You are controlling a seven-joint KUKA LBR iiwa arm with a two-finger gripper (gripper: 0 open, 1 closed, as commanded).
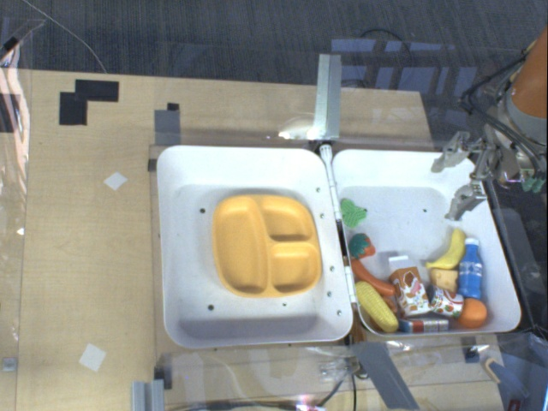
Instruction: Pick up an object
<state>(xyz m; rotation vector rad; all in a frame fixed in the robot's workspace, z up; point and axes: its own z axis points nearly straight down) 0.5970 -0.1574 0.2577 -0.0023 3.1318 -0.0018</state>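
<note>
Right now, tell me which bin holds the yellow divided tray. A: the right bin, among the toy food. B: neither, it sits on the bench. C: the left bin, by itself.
C: the yellow divided tray lies in the middle of the left bin, while the banana and the other small items are in the right bin.

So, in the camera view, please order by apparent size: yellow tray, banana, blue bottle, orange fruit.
1. yellow tray
2. banana and blue bottle: look alike, not ranked
3. orange fruit
</note>
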